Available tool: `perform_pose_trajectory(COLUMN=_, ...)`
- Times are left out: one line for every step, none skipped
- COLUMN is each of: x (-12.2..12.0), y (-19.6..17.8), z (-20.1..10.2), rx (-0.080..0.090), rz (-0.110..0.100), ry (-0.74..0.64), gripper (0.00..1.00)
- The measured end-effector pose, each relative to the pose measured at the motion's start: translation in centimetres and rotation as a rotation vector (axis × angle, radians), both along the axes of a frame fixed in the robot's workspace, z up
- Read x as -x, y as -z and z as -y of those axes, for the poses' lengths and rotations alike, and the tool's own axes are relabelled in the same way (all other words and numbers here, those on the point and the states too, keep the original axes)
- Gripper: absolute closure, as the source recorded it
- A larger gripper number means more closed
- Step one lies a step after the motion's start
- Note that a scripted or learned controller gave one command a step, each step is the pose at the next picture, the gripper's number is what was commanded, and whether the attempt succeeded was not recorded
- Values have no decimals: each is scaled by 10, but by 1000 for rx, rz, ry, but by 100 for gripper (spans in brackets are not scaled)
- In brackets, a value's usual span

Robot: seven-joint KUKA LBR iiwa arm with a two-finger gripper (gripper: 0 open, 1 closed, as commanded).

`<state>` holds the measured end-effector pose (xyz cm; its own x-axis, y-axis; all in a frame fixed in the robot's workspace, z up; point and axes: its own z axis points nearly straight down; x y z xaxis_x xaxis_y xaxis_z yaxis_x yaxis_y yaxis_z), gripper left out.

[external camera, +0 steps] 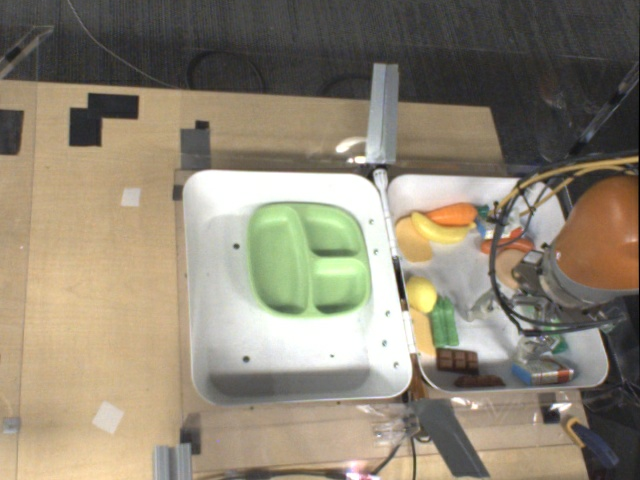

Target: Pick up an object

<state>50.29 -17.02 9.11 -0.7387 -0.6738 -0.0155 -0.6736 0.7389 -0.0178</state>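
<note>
Pincer (540,346) low in right bin (440,190), fingers hidden, near blue-red object (543,373).

Gripper (541,346) lowered (arm from right).

A robotics laboratory test cell, viewed from above. A pale wooden counter (90,298) carries two shallow white bins, the left bin (215,268) and the right bin (590,363), set side by side and separated by a grey metal bracket (383,113). Black square markers (100,116) are fixed to the counter's surface. A grey robot arm (575,283) with an orange band (600,233) and bundled cables (530,203) reaches over the right bin, which holds toy foods such as a plastic banana (440,228). Dark carpet (250,18), with a loose cable (225,68) on it, lies beyond the counter.
</note>
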Motion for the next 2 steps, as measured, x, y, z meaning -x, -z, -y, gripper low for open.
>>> perform_pose_trajectory(x=3, y=0, z=9, rx=-2, rz=-1, ry=18, gripper=0)
perform_pose_trajectory(x=1, y=0, z=19, rx=0, rz=-3, ry=-81, gripper=0)
